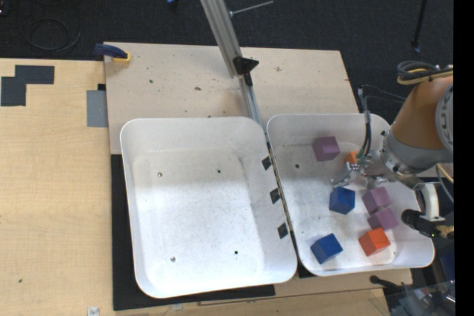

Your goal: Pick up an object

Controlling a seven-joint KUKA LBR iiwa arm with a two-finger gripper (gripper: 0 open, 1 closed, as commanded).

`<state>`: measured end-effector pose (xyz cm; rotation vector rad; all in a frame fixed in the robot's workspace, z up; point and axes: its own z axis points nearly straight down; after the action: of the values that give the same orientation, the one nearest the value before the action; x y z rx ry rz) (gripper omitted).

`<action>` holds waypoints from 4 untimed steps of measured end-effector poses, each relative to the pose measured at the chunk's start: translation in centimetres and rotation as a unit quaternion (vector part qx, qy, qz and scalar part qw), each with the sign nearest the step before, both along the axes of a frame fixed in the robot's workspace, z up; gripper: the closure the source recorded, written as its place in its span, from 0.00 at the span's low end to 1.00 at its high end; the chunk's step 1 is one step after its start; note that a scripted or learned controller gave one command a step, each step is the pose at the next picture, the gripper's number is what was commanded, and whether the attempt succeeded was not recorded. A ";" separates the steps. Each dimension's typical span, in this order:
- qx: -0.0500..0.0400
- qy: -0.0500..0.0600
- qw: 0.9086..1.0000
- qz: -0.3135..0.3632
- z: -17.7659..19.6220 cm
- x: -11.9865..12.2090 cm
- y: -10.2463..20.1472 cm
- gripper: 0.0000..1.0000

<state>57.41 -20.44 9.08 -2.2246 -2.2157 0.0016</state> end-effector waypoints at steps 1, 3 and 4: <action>0.000 0.000 1.000 -0.002 1.1 0.0 -0.1 1.00; -0.001 -0.003 1.000 0.003 11.0 -0.4 1.6 1.00; 0.000 -0.002 1.000 0.003 13.6 -0.4 1.5 1.00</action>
<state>57.04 -18.95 22.69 -2.2197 -2.2247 -0.0010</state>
